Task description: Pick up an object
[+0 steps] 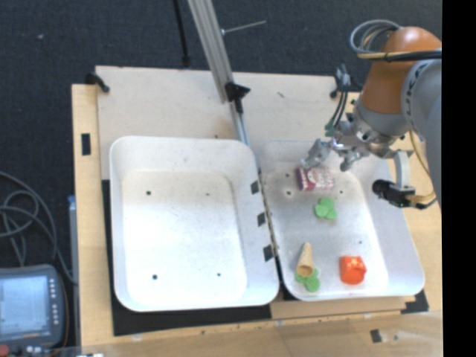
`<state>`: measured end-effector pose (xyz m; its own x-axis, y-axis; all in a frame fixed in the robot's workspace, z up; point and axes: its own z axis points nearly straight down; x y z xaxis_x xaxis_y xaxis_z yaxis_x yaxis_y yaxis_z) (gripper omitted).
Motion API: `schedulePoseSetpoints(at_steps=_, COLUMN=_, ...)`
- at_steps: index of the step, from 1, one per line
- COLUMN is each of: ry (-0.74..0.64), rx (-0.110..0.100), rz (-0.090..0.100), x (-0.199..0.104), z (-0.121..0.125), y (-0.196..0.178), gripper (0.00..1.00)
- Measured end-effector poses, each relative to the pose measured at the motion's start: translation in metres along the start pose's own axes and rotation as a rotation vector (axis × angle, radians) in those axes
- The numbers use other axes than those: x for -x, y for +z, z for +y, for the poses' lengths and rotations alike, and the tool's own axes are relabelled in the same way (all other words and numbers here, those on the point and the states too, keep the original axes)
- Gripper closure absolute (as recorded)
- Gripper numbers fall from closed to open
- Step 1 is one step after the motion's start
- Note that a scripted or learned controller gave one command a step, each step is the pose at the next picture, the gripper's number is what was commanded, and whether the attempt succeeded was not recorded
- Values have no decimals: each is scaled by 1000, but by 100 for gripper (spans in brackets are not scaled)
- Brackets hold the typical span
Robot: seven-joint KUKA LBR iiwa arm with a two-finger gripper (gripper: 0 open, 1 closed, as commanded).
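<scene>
No writing, label or number can be read anywhere.

Two shallow white bins sit side by side on the tabletop [163, 95]. The right bin [387, 229] holds four items — pink-white packet [315, 178] rearmost, green piece [325, 210] in front, tan cone [305, 259] and orange-red block [352, 269] nearest.

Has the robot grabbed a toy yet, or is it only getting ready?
Only getting ready. Done so far: the hand is over the right bin, just above the pink-and-white packet. Nothing shows between its fingers. Left to do: close on something and lift it. The green piece, cone and orange block lie in the bin.
</scene>
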<state>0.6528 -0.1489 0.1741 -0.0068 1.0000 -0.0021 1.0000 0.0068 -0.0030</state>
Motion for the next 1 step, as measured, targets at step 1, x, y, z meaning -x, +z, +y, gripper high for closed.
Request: schedulePoseSetpoints(at_steps=1, ry=8, rx=0, rz=0, x=6, z=-6, y=45, gripper=0)
